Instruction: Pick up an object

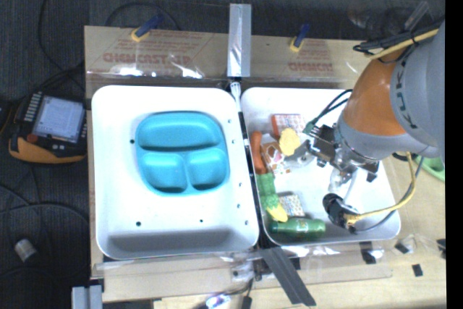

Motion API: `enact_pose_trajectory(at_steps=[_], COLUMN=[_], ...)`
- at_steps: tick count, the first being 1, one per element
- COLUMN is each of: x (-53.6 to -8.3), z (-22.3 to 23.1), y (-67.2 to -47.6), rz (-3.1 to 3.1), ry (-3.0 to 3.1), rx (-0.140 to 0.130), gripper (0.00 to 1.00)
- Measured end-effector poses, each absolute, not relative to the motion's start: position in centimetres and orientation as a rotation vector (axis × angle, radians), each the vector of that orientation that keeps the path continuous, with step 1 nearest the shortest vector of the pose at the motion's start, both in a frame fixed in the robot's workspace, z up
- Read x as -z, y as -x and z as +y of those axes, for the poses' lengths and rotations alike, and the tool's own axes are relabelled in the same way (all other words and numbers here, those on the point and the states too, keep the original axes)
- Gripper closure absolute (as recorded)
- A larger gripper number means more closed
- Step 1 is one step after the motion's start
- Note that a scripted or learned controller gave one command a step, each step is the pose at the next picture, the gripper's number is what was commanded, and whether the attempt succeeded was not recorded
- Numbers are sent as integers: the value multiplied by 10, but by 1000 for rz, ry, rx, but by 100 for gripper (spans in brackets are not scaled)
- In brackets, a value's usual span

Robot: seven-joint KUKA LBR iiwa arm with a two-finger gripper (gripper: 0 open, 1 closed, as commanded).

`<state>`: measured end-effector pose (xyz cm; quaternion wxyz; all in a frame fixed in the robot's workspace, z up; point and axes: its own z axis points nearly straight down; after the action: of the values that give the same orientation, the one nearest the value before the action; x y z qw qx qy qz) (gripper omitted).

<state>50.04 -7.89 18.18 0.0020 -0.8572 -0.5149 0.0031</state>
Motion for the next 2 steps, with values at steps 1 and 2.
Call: enact_pose_trajectory(at_steps=[1, 2], x=[-212, -125], z=[-164, -93], y=[-491, -486], rz=[-1673, -1500], ry=[2658, 2754], rx=[-8, -10], gripper=[0, 0])
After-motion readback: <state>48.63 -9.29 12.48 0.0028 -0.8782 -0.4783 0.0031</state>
